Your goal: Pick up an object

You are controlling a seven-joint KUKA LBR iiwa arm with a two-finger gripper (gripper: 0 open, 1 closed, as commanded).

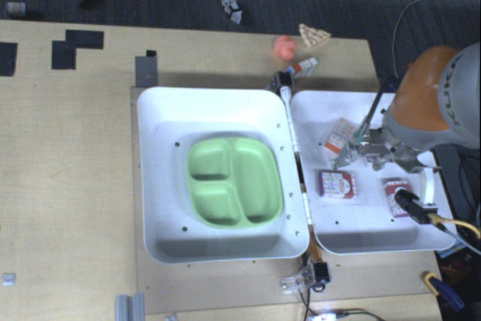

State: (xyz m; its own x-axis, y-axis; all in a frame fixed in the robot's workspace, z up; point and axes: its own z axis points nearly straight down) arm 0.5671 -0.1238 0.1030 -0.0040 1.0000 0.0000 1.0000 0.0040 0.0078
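Note:
Three small packets lie in the right bin. A red and white packet sits near its middle, a second red packet is to its right, and a pale packet lies further back. My gripper hangs low over the bin between the pale packet and the red and white one, on the grey arm with its orange band. The gripper's body hides its tips.
The left bin holds a green divided plate. A pink ball, a tan wedge and a small tube lie on the bench behind the bins. Cables run along the right bin's front right corner.

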